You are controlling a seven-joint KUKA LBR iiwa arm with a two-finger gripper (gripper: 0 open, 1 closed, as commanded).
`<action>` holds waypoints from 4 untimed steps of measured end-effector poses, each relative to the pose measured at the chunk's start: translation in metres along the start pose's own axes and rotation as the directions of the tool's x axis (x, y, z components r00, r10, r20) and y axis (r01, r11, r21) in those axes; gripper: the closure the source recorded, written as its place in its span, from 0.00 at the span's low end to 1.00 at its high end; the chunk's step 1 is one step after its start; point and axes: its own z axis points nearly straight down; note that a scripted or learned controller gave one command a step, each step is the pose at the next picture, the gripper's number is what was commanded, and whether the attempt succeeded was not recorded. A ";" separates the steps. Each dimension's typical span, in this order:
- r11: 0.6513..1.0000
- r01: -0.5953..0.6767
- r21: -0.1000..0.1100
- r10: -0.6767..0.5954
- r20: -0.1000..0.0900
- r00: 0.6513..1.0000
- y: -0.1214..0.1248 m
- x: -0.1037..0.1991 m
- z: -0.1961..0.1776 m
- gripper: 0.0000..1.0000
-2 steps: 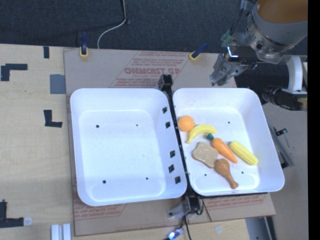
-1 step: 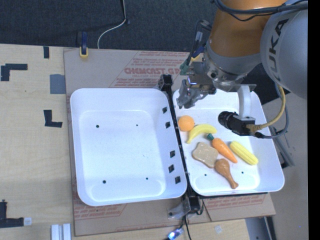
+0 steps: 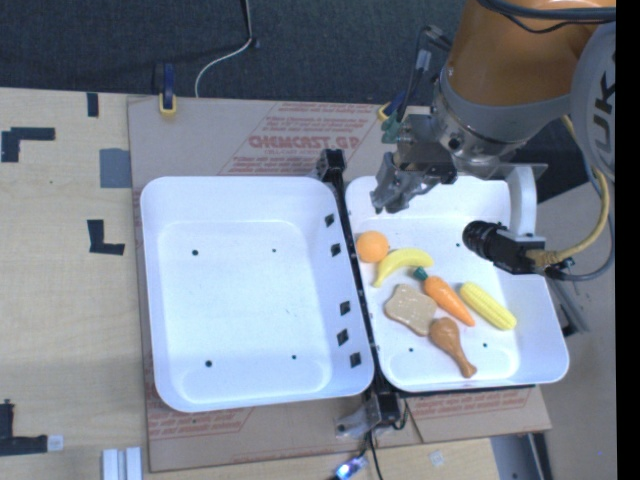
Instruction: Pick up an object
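The right bin (image 3: 520, 368) holds several toy foods: an orange ball (image 3: 372, 247), a yellow banana (image 3: 401, 263), a tan bread slice (image 3: 410, 310), an orange carrot (image 3: 448, 300), a yellow corn cob (image 3: 487, 305) and a brown drumstick (image 3: 452, 345). My gripper (image 3: 390, 198) hangs above the bin's far left corner, a little up and to the right of the orange ball. It touches none of the foods and nothing shows between its fingers.
The left bin (image 3: 240, 288) lies beside the right one, with a black clip rail (image 3: 345, 268) between them. A black cylinder (image 3: 495, 245) juts over the right bin's right side. Cardboard (image 3: 290, 143) lies under both bins.
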 end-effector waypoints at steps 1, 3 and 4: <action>1.000 0.003 -0.008 -0.003 -0.001 1.000 0.006 0.028 -0.094 1.00; 1.000 -0.002 -0.002 0.002 0.002 1.000 0.046 0.027 -0.138 1.00; 1.000 0.003 0.007 -0.003 0.002 1.000 0.031 0.088 -0.087 1.00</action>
